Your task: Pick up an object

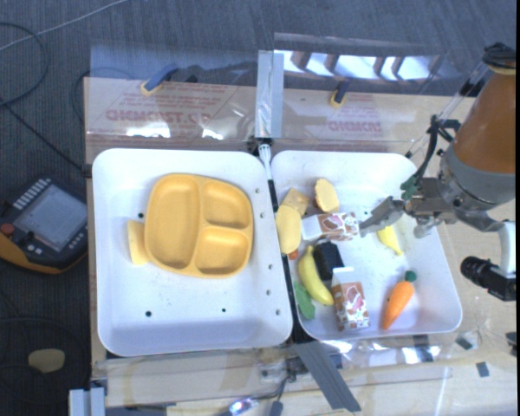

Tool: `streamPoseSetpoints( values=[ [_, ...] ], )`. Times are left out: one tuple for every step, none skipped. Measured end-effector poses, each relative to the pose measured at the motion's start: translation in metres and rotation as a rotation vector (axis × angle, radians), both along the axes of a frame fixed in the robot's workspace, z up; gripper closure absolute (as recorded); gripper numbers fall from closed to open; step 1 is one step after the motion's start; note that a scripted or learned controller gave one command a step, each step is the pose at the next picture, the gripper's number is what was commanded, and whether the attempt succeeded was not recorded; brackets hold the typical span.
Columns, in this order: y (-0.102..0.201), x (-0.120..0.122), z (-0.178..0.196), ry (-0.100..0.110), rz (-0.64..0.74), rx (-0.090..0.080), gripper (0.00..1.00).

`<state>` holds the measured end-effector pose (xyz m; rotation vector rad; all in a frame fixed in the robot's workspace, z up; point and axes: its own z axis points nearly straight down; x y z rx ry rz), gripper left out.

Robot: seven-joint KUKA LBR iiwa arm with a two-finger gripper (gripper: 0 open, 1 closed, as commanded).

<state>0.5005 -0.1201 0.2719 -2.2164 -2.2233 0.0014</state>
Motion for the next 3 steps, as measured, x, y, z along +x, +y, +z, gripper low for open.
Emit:
streamPoseSetpoints(
  values=[
    [-0.005,0.056,-0.069,-0.001,0.241,0.000,0.00],
    [-0.095,0.083,-0.076,-0.001,0.086,-0.002,0.00],
    [-0.096,0.087,-0.167,-0.010,0.259,0.001,0.00]
  ],
)
